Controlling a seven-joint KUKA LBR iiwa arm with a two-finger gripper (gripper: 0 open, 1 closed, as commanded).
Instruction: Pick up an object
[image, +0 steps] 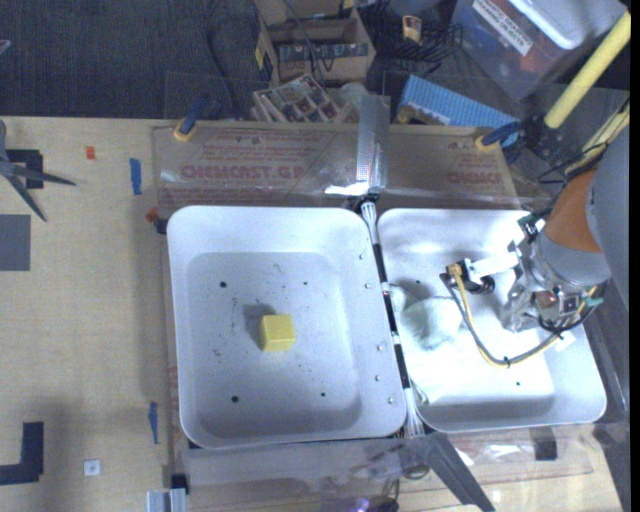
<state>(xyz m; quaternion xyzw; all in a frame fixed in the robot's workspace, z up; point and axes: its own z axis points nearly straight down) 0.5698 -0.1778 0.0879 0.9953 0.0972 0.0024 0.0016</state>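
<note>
Near the middle of the left shallow white bin (200, 240), on its floor: small yellow foam cube (278, 332), wide bare floor on every side, well clear of all four walls. Over the right shallow white bin (450, 400), close to its right edge: grey arm's hand (517, 303), grip state impossible to tell. Between hand and shared rim: pale crumpled soft lump (428, 320), apart from the hand.

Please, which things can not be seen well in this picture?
- Pincer, camera view: wrist and yellow cable cover it.
- Pale lump in the right bin: blurred, white on white, kind unclear.
- Arm: cut off by the right edge.
- Yellow block in the left bin: underside hidden.
</note>
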